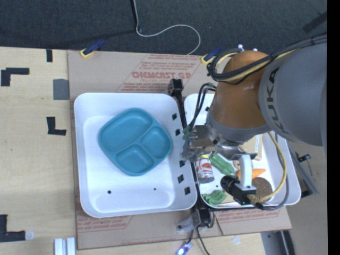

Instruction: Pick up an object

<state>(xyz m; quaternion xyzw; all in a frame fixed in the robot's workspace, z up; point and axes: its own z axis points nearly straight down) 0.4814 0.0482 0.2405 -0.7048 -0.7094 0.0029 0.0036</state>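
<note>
Gripper (197,149) low over right bin (281,158), near its left wall; finger state cannot be told. Just beside it: small can (205,171), green pieces (222,162), orange piece (257,172). Left bin (87,142) holds blue divided plate (135,140).

Single fixed camera above the bench (32,142), slanting down on both white bins (87,142).

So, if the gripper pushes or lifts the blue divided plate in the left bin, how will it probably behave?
The blue divided plate looks moulded and rigid, so it would probably keep its shape. It lies flat on the left bin's smooth white floor, so a push would likely slide it, not tip it. Its broad, shallow form gives two fingers little to grip except the rim.
</note>
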